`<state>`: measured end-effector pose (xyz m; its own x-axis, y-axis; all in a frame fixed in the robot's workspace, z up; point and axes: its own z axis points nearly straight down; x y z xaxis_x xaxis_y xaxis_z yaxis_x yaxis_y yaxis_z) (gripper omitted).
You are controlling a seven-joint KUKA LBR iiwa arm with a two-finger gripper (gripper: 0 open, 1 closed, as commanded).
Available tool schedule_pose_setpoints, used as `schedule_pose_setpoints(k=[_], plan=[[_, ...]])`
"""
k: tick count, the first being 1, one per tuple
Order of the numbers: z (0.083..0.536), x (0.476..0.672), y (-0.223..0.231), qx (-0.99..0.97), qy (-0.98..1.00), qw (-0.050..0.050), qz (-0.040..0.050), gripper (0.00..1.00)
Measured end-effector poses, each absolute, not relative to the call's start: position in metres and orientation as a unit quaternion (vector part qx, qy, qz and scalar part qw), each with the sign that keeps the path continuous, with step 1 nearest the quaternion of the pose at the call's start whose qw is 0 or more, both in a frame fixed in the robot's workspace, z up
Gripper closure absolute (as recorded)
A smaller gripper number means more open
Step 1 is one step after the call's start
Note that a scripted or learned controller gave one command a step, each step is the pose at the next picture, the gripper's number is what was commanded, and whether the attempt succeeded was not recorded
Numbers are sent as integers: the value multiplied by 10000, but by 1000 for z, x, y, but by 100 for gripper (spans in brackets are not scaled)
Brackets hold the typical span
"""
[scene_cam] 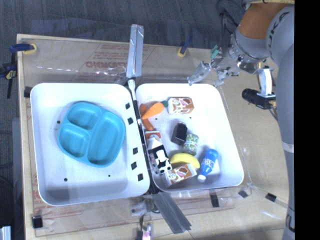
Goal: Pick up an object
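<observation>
Objects for picking lie in the right bin, below and to the left of our jaws, which hover above that bin's far right corner with nothing between the fingers; they look spread apart and released. Nearest the jaws, just below them, we see a small carton, and left of it a carrot against the bin's inner wall. Farther down from the jaws sit a black block and a small can touching it. Farthest from the jaws, along the near wall, we find a banana, a blue bottle just right of it, a cow-patterned carton and another carton. Well to the left of the jaws, the left bin holds a blue divided plate. Both bins rest on the table.
</observation>
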<state>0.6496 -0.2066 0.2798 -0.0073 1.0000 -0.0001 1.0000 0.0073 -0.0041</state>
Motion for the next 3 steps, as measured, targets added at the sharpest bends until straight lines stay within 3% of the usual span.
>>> schedule_pose_setpoints(k=[1, 2, 3], plan=[[186, 623, -209, -6771, -7359, 14, 17, 0], [115, 638, -211, -6437, -7652, -101, -39, 0], [109, 664, -212, -5912, -8064, -129, -24, 0]])
